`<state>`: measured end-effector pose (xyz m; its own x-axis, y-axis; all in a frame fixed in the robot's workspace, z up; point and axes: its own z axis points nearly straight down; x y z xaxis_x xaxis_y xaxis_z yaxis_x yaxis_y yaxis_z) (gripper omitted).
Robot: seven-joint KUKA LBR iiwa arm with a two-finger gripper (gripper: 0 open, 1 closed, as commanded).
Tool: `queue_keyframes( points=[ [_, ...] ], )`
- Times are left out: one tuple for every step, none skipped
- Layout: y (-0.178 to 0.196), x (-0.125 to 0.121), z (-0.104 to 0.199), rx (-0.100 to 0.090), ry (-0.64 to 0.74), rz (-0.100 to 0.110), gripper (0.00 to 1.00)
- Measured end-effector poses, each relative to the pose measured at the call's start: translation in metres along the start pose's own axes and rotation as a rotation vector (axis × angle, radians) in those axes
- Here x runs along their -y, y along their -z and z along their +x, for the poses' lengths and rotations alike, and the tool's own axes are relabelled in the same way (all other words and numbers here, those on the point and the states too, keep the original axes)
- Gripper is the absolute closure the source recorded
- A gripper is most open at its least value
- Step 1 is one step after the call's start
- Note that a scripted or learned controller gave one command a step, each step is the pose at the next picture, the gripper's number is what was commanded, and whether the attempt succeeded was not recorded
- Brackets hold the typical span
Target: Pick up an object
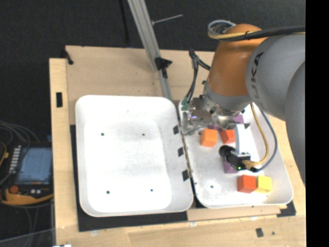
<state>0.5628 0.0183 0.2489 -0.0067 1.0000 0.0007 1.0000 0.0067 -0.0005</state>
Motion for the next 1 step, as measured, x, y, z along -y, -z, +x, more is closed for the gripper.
queue_keyframes(
  points=[
    [-0.0060,0.0170,0.0587,-0.001,0.001,0.001,1.00]
  ],
)
